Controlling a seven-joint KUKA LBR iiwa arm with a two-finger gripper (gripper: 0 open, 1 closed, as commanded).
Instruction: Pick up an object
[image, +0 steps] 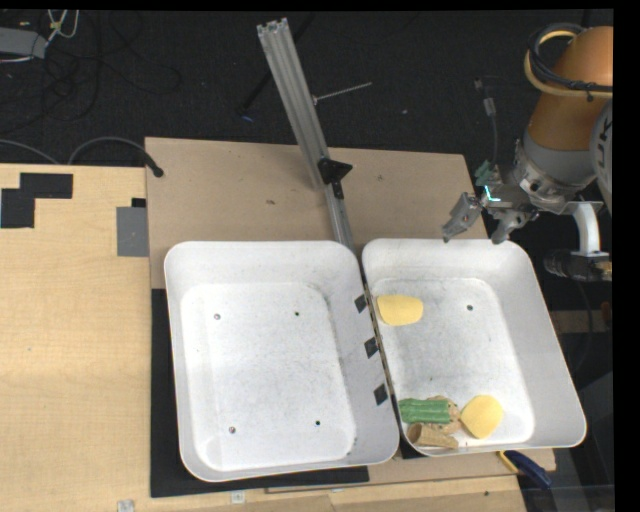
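My gripper (480, 222) hangs over the far rim of the right bin (540, 330), near that bin's back right corner, with my arm (565, 110) rising behind it toward the upper right. Its two fingers (461, 215) are spread apart with a clear gap between them, and nothing sits in that gap. They are above the bin's rim, not down among the things inside.

All the objects lie in the right bin. A pale yellow lump (400, 310) rests close to that bin's left wall, in its far half, well apart from my gripper. At the bin's near edge three things cluster together: a green piece (425, 409) lying flat toward the left wall, a round yellow piece (482, 415) just to its right, and a tan scrap (435, 435) tucked just below and between them, touching or nearly touching the green piece.

The left bin (200, 270) sits side by side with the right bin, their rims meeting along the middle. A metal rail (300, 110) slants away from the far end of that seam.
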